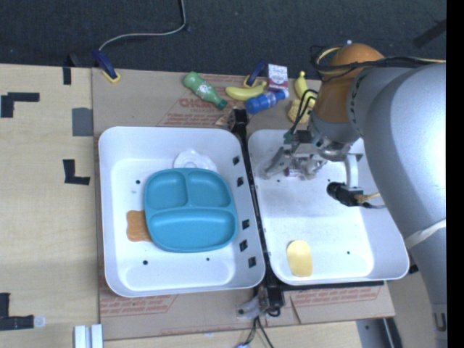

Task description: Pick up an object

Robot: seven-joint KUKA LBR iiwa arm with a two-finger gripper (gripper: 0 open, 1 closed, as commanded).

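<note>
The setting is a robotics laboratory test cell. A large grey industrial arm (406,143) with an orange band enters from the right of the frame. Two shallow white bins (116,216) sit side by side on cardboard sheets laid over a light wooden worktop (36,216) marked with black tape. Toy food items lie along the upper centre, including a plastic banana (244,91) and green bottle (203,90). A loose cable (170,29) crosses dark carpet at the top.

Blue divided plate (191,210), yellow piece (299,257), white bins (116,216), green bottle (204,90).
</note>
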